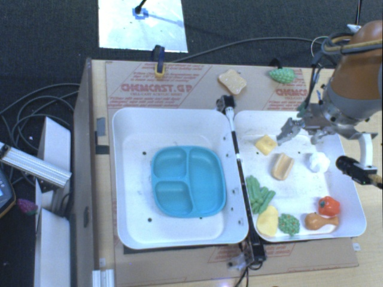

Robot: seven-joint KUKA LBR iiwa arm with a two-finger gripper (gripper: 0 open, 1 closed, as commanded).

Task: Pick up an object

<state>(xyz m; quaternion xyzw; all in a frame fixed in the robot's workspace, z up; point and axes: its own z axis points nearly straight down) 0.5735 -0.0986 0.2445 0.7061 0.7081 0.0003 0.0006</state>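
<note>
My gripper point(303, 131) hangs over the far part of the right bin point(353, 223), fingers spread open with nothing between them. A yellow cheese wedge point(265, 144) lies just to its lower left. A bread roll point(282, 166) sits below it, and a white lump point(317, 161) lies to the roll's right. Nearer the front of the bin are green beans point(259, 194), a yellow piece point(268, 220), a broccoli floret point(289, 223), a red tomato point(328, 206) and an orange piece point(317, 221).
The left bin point(128, 160) holds a blue divided plate point(187, 181). On the cardboard behind the bins lie a slice of toast point(232, 81) and a green knobbly item point(282, 75). A black part point(356, 171) juts over the right bin's right edge.
</note>
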